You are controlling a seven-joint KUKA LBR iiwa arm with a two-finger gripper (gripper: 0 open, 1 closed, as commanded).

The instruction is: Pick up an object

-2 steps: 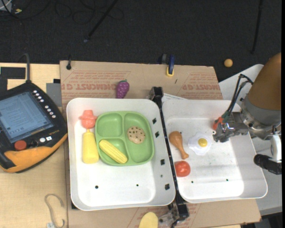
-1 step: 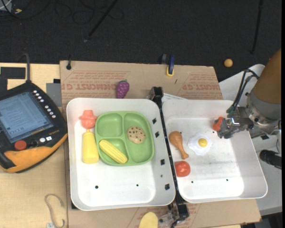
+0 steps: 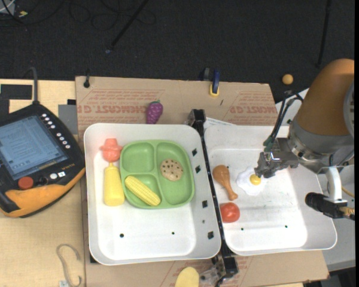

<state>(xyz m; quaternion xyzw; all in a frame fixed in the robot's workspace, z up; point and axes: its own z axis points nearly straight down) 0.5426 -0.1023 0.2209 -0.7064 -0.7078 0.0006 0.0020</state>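
My gripper (image 3: pixel 267 168) hangs low in the right bin (image 3: pixel 299 235), at the upper right edge of a toy fried egg (image 3: pixel 250 182) with a yellow yolk. It looks to be touching or just above the egg. Left of the egg lies a brown chicken drumstick (image 3: pixel 224 180). A red tomato (image 3: pixel 230 211) sits below the drumstick, near the bin's left wall. The grey arm with its orange band (image 3: pixel 329 100) comes in from the right.
The left bin (image 3: pixel 143 238) holds a green divided plate (image 3: pixel 182 190) with a cookie (image 3: pixel 172 170) and corn (image 3: pixel 142 190), beside a yellow bottle (image 3: pixel 112 185) and a pink toy (image 3: pixel 110 150). Purple grapes (image 3: pixel 154 110) and a yellow fruit (image 3: pixel 187 277) lie outside the bins. A teach pendant (image 3: pixel 30 154) sits at the left.
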